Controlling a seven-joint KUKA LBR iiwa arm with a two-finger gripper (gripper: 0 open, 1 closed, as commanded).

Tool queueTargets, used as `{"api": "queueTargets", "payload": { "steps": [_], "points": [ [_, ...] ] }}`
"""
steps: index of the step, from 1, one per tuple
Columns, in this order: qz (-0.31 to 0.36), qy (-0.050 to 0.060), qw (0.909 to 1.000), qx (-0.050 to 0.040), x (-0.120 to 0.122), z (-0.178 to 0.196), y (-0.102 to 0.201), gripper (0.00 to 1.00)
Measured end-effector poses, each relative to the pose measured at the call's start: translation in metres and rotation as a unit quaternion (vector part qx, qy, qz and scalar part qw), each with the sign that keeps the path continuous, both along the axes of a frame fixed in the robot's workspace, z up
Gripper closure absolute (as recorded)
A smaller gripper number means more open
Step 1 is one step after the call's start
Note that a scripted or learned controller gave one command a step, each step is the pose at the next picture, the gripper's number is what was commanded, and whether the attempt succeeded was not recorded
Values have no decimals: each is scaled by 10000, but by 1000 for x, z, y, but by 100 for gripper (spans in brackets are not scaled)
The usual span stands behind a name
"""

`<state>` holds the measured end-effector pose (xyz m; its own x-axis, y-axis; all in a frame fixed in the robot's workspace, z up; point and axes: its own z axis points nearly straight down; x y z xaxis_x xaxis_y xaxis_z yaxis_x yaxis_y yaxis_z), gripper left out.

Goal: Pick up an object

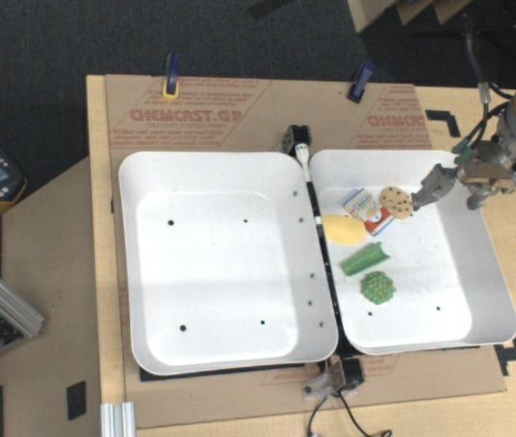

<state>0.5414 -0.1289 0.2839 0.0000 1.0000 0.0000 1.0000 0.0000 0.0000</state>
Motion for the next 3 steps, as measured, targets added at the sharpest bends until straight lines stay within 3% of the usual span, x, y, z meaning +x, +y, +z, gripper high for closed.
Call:
{"api": "queueTargets", "payload": {
  "steps": [1, 2, 3],
  "points": [
    [3, -14, 10000, -5, 1, 11, 0, 100],
    [33, -31, 10000, -2, 66, 10, 51, 100],
    [-4, 39, 10000, 12, -13, -8, 71, 100]
  ]
}}
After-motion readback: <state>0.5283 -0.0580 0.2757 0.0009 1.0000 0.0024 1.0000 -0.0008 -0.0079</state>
